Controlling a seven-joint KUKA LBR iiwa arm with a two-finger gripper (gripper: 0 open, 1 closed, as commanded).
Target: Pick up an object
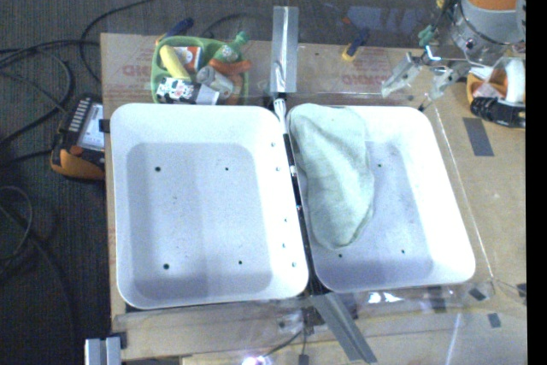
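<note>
the gripper [420, 82] hangs up beyond the far edge of the right bin [444, 265], probably parked there so the camera gets a clean look at what's inside, and its fingers are spread with nothing between them. the pale cloth [338, 179] lies crumpled along that bin's left side, well apart from those fingers, below and left of them.

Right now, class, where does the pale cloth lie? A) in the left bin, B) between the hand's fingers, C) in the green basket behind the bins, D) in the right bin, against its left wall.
D: the cloth lies in the right bin, bunched along its left wall, while the hand is above the bench beyond that bin's far edge, apart from the cloth.
</note>
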